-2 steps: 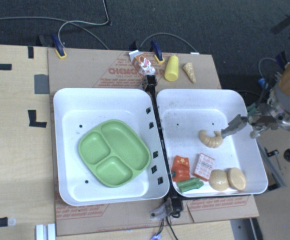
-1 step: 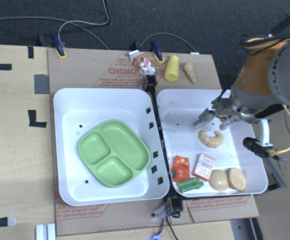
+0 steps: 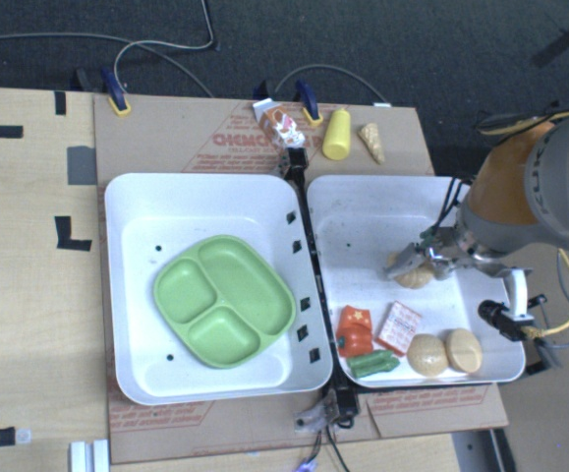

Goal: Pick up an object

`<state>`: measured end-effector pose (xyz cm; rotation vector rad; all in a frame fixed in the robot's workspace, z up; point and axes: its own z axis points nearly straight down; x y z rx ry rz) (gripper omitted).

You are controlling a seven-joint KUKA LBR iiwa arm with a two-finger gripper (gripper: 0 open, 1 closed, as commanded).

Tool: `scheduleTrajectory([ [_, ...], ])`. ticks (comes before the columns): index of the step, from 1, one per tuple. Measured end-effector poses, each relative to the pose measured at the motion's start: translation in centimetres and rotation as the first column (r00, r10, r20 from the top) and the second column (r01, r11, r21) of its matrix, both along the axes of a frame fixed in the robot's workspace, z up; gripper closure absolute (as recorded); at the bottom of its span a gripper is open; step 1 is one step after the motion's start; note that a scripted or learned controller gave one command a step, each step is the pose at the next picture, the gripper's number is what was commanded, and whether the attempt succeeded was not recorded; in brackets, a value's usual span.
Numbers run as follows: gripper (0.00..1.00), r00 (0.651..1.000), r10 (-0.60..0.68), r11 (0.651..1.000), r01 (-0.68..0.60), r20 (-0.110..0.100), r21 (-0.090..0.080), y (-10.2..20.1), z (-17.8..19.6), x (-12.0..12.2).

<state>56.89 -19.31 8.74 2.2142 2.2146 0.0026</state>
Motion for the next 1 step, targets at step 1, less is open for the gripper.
scheduleTrajectory([
  [1, 1.0, 1.0, 0.001, 1.0, -0.001, 0.0, 0.001, 0.05, 1.0, 0.01],
])
